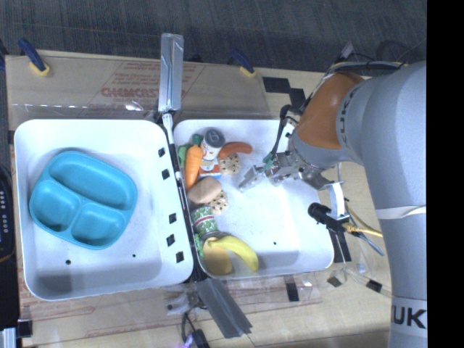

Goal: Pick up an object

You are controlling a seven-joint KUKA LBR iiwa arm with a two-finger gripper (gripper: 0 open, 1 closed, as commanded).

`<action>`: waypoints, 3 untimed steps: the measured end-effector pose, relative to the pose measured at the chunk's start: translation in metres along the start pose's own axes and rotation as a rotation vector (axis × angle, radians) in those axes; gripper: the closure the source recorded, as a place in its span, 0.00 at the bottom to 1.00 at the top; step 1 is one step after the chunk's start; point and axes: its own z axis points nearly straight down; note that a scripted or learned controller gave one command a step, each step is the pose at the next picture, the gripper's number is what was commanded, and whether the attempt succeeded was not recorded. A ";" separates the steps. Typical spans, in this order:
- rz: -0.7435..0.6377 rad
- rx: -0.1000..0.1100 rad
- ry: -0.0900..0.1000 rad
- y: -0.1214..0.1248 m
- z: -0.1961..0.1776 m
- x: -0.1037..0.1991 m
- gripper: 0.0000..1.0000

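stage: early, nothing lifted | gripper (250, 177): low inside the right bin (304, 249), jaws spread, nothing between them | objects: carrot (192, 164), cookie (230, 164), potato-like piece (204, 190) and banana (235, 251) lie along that bin's left wall | left: close on one, lift it

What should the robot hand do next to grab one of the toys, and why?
Probably slide left toward the toys. The gripper hangs over a bare patch of the right bin, holding nothing, while the cookie and carrot lie just to its left in the camera view.
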 end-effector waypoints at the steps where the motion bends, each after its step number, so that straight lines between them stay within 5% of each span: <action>1: 0.102 0.001 0.003 -0.016 -0.030 0.035 0.00; 2: 0.324 -0.002 0.000 0.048 0.000 -0.009 0.00; 3: 0.495 0.000 0.002 -0.046 0.000 0.007 0.00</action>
